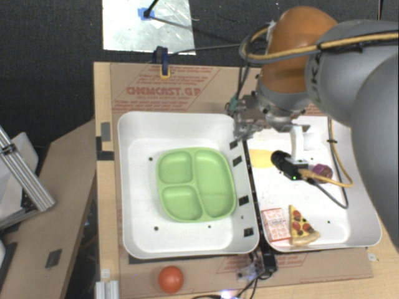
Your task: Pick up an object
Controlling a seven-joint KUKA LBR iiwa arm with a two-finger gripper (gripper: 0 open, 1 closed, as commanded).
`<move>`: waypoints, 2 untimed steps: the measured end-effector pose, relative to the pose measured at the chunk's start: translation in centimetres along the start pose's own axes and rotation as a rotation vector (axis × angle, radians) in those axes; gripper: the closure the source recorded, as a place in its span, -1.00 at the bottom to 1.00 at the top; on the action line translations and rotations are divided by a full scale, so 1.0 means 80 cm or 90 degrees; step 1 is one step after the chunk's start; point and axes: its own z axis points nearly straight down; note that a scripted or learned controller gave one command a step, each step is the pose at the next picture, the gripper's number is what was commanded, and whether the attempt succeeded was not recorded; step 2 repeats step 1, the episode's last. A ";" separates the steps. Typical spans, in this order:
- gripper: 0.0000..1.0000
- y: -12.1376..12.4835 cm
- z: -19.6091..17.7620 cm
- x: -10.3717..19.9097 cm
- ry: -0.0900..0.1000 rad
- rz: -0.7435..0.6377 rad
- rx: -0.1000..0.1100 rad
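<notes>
Orange ball (170, 279) at front, arm bent over right bin (368, 229), hand (244, 129) state unclear

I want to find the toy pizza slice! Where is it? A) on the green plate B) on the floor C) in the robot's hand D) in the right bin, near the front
D: the pizza slice lies in the right bin, near its front edge, beside a small red-and-white card.

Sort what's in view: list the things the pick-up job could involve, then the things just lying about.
Job:
gripper
pizza slice toy, right bin
red-and-white card, right bin
purple piece, right bin
green divided tray, left bin

Lying about:
orange ball, outside the bins
blue clamp
</notes>
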 end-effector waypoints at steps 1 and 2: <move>1.00 0.009 0.017 0.063 -0.001 0.001 0.001; 1.00 0.009 0.017 0.063 -0.001 0.001 0.001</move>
